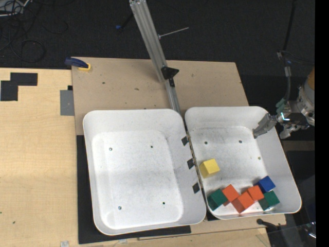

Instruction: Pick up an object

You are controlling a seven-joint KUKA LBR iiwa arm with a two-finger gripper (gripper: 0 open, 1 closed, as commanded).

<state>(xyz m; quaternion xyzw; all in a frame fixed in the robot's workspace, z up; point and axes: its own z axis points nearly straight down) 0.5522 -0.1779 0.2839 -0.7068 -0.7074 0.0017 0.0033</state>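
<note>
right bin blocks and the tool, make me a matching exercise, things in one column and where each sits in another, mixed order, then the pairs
Things:
1. yellow block
2. blue block
3. tool
4. clamp with blue handle

Places:
A. above the right bin's far right rim
B. on the bench, beyond the left bin
C. alone, near the divider between the bins
D. at the right end of the cluster in the near corner

Pairs: 1-C, 2-D, 3-A, 4-B
</note>
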